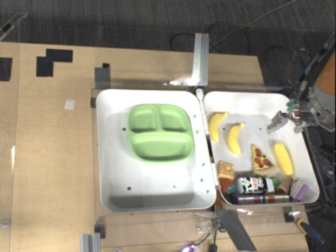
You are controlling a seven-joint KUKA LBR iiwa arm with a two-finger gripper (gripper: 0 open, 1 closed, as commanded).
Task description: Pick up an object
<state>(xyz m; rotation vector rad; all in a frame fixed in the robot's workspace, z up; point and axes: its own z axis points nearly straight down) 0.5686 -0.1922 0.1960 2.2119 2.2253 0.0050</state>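
- I am hovering my gripper (283, 118) over the right bin (262, 101), approach step.
- Jaw state: I cannot tell.
- Next: descending onto the corn (283, 159).

Two bananas (217, 126) (234, 138), corn cob (283, 158), pizza slice (261, 159) lying flat, right bin (247, 101).

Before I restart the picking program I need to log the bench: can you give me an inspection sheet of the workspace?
Surface: wooden bench, two white bins side by side.
Job's things: right bin holds two bananas, corn cob, pizza slice, bottle, small toys.
Clutter: green divided plate in left bin.
Gripper: gripper over right bin, holding nothing.
Cables: black cable on carpet.
Surroundings: dark carpet.
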